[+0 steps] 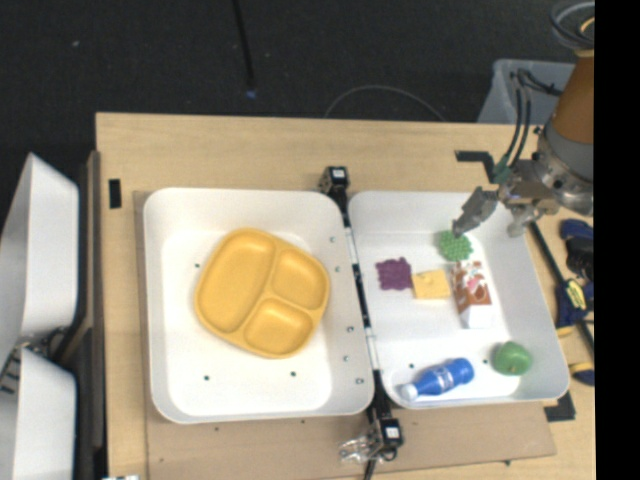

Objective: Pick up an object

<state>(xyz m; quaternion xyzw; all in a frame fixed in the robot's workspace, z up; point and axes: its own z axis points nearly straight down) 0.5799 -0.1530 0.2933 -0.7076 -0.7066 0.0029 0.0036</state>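
Jaws (468,220) over right bin (400,358), tips at green broccoli (455,245); grip state can't tell. Nearby: purple grapes (394,273), yellow cheese (432,286), snack packet (472,290), green apple (512,358), blue bottle (441,378). Left bin (170,368): yellow tray (262,291).

The arm (570,118) is cut off by the right edge. The print on the small carton (472,290) is blurred beyond reading. The fingertips of the gripper (462,224) cannot be resolved against the green broccoli-like piece (455,246).

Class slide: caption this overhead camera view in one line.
Gripper hovers at the green toy in the right bin; yellow divided plate fills the left bin.
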